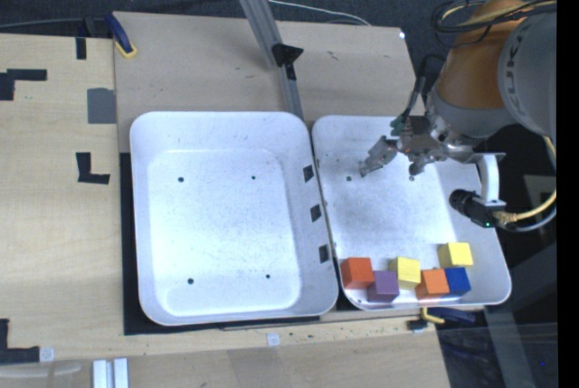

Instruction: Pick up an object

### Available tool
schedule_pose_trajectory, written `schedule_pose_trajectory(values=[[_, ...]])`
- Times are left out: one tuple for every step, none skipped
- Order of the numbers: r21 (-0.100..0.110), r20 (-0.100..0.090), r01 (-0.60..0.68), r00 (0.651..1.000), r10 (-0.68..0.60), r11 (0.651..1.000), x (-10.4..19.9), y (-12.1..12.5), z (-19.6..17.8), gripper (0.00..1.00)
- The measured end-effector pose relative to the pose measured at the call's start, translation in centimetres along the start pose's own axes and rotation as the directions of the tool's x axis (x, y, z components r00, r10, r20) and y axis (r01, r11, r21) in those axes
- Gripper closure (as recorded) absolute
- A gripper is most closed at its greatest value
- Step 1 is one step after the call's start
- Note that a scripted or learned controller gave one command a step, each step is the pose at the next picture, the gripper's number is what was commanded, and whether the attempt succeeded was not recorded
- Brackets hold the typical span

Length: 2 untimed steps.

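Several small cubes lie along the near edge of the right bin [380, 214]: an orange cube [357, 270], a purple cube [386, 285], a yellow cube [408, 269], a second orange cube [434, 282], a blue cube [458, 280] and another yellow cube [455, 253]. My gripper [392, 167] hangs over the far part of that bin, well away from the cubes. Its fingers are spread open with nothing between them.
The left bin [145, 196] sits beside the right one, with black clips [315, 212] along the shared rim. A slanted metal pole [256, 2] rises from the back of the bench. A black cable connector [470, 205] hangs off the arm at the right.
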<state>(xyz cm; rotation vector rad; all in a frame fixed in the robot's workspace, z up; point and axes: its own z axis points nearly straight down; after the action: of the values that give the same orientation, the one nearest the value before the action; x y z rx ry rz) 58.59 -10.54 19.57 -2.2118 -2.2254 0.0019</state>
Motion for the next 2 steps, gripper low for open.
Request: schedule_pose_trajectory(values=[[-0.002,0.001,-0.002,1.000,0.002,1.000,2.3,1.5,0.4,0.00],[-0.003,-0.001,0.001,1.000,-0.001,1.000,8.4,-7.3,-6.7,0.00]])
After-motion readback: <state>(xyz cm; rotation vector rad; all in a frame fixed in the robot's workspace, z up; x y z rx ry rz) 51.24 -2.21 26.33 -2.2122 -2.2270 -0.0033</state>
